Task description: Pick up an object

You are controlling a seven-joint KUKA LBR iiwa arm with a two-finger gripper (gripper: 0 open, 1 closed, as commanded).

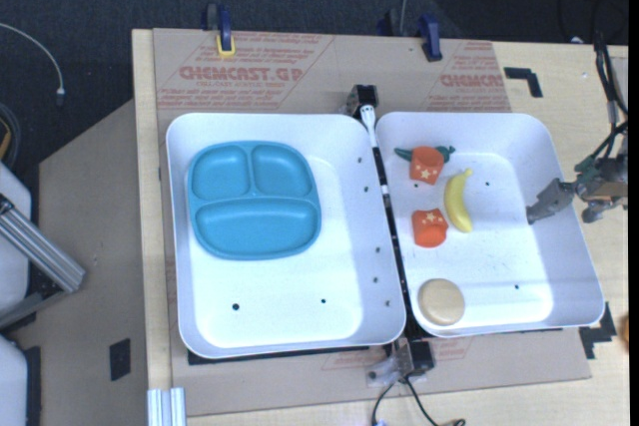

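**Claw at the right rim, four things waiting in the right bin**

Where the arm comes in from the right, the claw [547, 202] hangs over the right-hand rim of the right bin [519, 140], a grey finger [546, 203] pointing in toward the white floor; whether it is spread or closed I cannot tell from here, and nothing shows between its tips.

Working outward from it, the right bin holds four things. There is one banana [458, 201], lying near the middle, well apart from the claw with bare floor between. There are two red-orange toy fruits: one with a green stalk [427, 164] near the upper left, just beside the banana's top end, and a second one [430, 228] below it, just beside the banana's lower end. One tan round disc [441, 301] sits at the bin's near edge, close to the lower left corner.

The bin's right half is open floor.

Past the divide, the left bin [339, 304] carries one blue three-part plate [256, 200] in its upper left, with free room along its right side and near edge.
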